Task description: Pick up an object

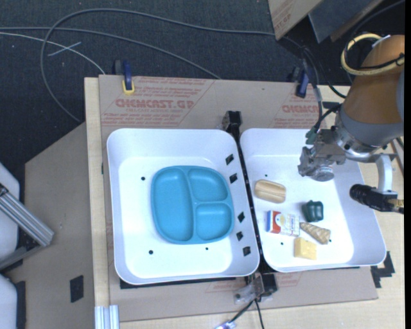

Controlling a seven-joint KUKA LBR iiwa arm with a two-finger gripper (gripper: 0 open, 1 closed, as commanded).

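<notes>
A cardboard-topped bench [192,96] carries two white bins side by side. The left bin [122,193] holds a blue divided plate [191,204]. In the right bin [366,238] lie a bread roll [270,189], a dark green pepper [313,209], a small carton [282,223], a cone-shaped piece [315,232] and a yellow cheese block [306,248]. The gripper [316,164] hangs over the right bin's upper part, apart from these items; whether it is parted or closed cannot be told

Dark carpet floor [45,83], loose grey cables [70,29], cardboard-topped bench [96,212], cardboard box [289,16] beyond
</notes>
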